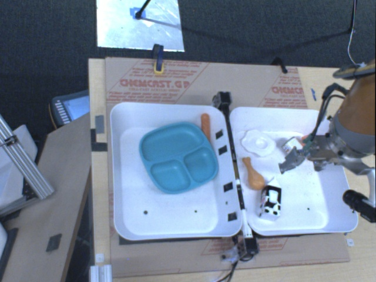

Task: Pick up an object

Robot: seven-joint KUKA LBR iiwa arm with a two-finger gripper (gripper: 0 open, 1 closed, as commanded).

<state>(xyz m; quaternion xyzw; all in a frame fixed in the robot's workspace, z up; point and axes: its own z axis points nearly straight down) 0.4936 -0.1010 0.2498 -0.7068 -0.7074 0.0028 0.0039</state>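
We log two bins side by side. The left bin (126, 216) holds a blue tray (178, 164), with an orange stick (205, 124) lying at the tray's upper right edge. The right bin (311, 216) carries the loose candidates: a white lid-like piece (259, 142), a tan drumstick (254, 174) near the divider, and a black-and-white cow toy (271, 202) just below it. We judge they lie scattered so that any one may be taken.

The arm (358, 119) reaches in from the right, low over the right bin, wrist turned toward the bin's middle. The gripper (292, 157) sits just right of the white piece and above the cow. Whether it is spread or pressed together we cannot tell; nothing visible sits in it. We judge the pick not yet made.
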